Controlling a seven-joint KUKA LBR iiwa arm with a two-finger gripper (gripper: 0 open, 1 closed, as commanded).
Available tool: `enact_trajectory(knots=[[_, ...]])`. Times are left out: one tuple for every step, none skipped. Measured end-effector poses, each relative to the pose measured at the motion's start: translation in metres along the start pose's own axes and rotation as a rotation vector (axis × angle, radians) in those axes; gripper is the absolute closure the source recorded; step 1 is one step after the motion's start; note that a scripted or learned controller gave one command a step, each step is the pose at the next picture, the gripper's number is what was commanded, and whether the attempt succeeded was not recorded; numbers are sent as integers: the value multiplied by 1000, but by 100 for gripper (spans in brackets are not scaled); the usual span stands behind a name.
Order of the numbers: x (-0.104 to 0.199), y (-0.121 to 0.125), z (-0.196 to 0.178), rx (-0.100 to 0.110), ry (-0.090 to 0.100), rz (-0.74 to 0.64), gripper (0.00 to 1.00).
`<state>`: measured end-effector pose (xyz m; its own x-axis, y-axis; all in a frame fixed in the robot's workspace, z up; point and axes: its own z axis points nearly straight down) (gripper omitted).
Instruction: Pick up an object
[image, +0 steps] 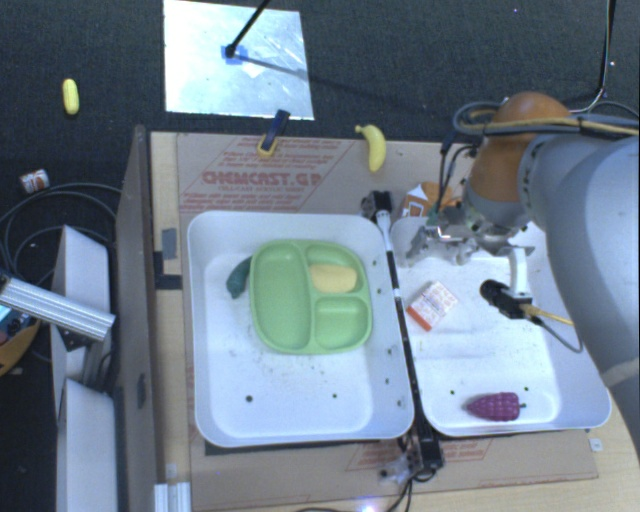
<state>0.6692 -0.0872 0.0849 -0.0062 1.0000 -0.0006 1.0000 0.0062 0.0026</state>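
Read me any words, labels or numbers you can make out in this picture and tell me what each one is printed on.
"CHEMCAST GP": red letters on the brown cardboard sheet behind the left white bin; a smaller red line beneath is too blurred to read.
Small white and orange packet in the right white bin: print too small to read.
Red print on the cardboard's front edge: too blurred to read.
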Motion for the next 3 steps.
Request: enact_trajectory(knots=[[-34,-7,0,1,-1,7,0],[7,-68,1,7,3,4,0],[5,-64,-11,-1,1,5,100]])
